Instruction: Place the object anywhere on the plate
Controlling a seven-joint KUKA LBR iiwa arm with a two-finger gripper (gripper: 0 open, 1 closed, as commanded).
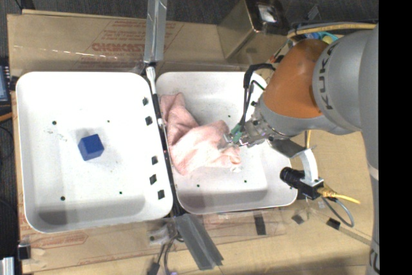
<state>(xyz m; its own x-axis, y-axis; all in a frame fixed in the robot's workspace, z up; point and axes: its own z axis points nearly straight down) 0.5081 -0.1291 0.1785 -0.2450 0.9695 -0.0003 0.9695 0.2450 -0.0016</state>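
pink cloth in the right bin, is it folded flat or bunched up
Bunched up. The pink cloth lies crumpled in loose folds against the left wall of the right bin, with the tool at its right edge.

— What can't you make out?
— The gripper (233,137) fingertips blur against the pink cloth (193,138).
— Anything else?
— The arm (335,87) covers the right bin's (212,90) right rim, and the frame's right edge cuts it off.
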